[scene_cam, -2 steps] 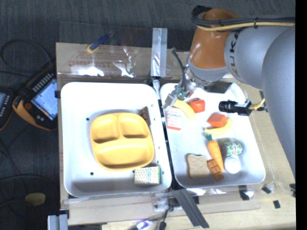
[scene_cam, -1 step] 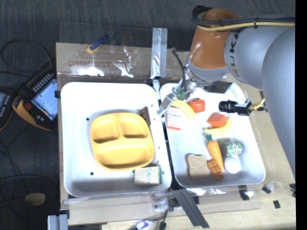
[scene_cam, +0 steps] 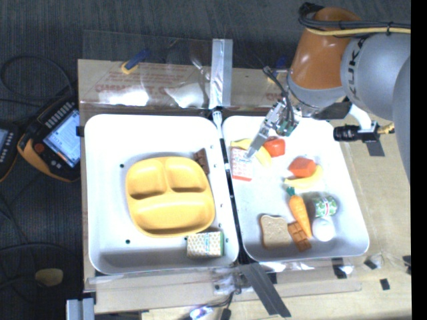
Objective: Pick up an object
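Reaching: gripper (scene_cam: pixel 261 140) hangs low over the back of the right bin (scene_cam: pixel 347 179), its fingers slanting down-left toward the bin's rear left corner.
Step in hand: by my reading, the approach to a pick; nothing is lifted yet.
Likely target: orange-red block (scene_cam: pixel 275 147) just beside the fingertips, with a yellow piece (scene_cam: pixel 243 143) under or touching them; which one it means to take I cannot tell.
Gripper state: fingers look slightly parted, with nothing visibly between them; the tip seems near or touching the yellow piece.
Doing it well: centre the fingers over one item only, come down straight, and close across its narrow side so the neighbours are not nudged.
Crowding: red-and-white packet (scene_cam: pixel 241 163) lies close by, against the bin's left wall.
Other choices: carrot (scene_cam: pixel 299 211), bread slice (scene_cam: pixel 273 230), white egg (scene_cam: pixel 323 231) near the front.
Left bin (scene_cam: pixel 107 179): yellow divided plate (scene_cam: pixel 170 195), small box (scene_cam: pixel 204 244).
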Available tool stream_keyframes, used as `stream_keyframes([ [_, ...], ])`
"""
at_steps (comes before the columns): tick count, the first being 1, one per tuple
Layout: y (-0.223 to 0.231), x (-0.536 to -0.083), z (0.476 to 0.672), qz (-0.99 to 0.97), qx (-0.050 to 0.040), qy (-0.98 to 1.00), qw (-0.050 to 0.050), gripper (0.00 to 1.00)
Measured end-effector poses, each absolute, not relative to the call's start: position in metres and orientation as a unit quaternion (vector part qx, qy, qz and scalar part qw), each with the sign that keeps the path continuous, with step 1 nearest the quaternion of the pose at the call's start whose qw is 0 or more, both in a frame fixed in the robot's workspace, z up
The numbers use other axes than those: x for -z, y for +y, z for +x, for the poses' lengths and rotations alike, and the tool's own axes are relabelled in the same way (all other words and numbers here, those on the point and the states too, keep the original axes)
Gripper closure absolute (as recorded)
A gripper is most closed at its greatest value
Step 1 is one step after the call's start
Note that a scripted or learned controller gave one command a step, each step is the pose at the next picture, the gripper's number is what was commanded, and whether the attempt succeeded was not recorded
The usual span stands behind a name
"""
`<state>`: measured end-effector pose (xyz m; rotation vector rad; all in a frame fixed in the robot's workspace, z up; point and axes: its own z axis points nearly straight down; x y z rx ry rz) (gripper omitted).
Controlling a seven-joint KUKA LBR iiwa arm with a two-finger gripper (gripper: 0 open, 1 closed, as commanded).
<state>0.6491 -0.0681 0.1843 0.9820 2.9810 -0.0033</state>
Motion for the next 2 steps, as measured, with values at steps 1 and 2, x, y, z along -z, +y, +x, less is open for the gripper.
stream_keyframes([
  [1, -0.098, -0.103, 0.643, 0.467, -0.0037, 0.884, 0.007, 0.0],
  [2, -0.097, -0.113, 0.644, 0.467, -0.0045, 0.884, 0.007, 1.0],
])
